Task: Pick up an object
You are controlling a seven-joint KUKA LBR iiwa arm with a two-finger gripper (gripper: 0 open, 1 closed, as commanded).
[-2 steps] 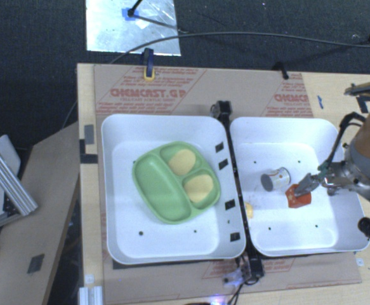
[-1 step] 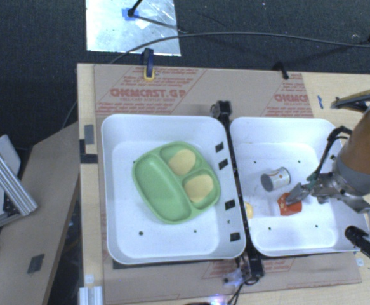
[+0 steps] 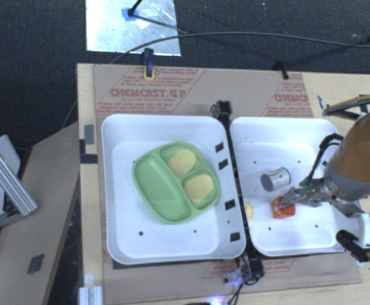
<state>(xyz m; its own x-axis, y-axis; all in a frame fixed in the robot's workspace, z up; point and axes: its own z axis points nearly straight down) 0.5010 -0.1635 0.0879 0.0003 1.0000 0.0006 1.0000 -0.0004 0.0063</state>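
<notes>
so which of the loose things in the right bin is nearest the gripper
The red-orange object: the gripper sits right at its upper edge. The grey cylinder lies farther up, and the small yellow piece rests by the bin's left wall.

The arm [image 3: 362, 161] enters as a bulky rounded body, its broad upper section orange-brown, giving way below to a smooth grey collar; a thin black cable [image 3: 321, 154] loops along its outer side down toward the wrist; the gripper [image 3: 292, 199] is a small assembly of dark and grey metal, narrow and angular beside the fat wrist, with a faint green spot near its base.
</notes>
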